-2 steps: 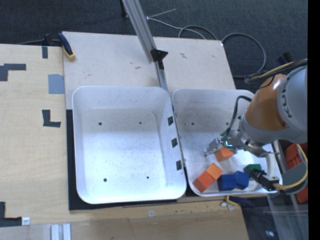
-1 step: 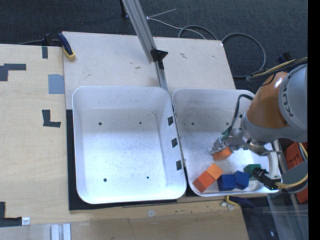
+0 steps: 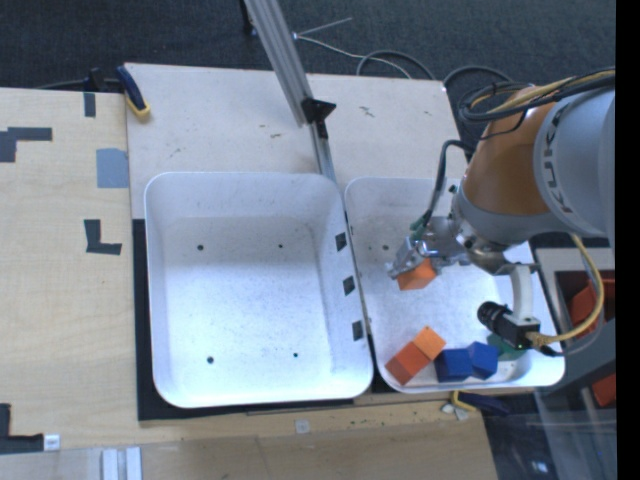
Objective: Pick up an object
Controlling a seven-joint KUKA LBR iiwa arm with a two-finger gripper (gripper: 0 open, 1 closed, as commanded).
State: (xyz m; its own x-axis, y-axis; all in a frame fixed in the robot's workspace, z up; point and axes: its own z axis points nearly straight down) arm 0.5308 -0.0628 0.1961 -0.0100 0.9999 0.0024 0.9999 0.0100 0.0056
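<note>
My gripper point(image 3: 415, 261) hangs over the middle of the right bin point(image 3: 385, 218), reaching in from the right. An orange block point(image 3: 417, 276) sits between its fingers, tilted and raised a little off the bin floor. At the bin's front edge lie an orange-red block point(image 3: 405, 364), a smaller orange block point(image 3: 429, 342), two blue blocks point(image 3: 453, 364) and a green piece point(image 3: 512, 347) beside them.
The left bin point(image 3: 250, 288) stands beside the right one, with a shared wall between them. A metal rail point(image 3: 285, 58) slants down from the top to the bins' rear junction. Cables lie behind the right bin.
</note>
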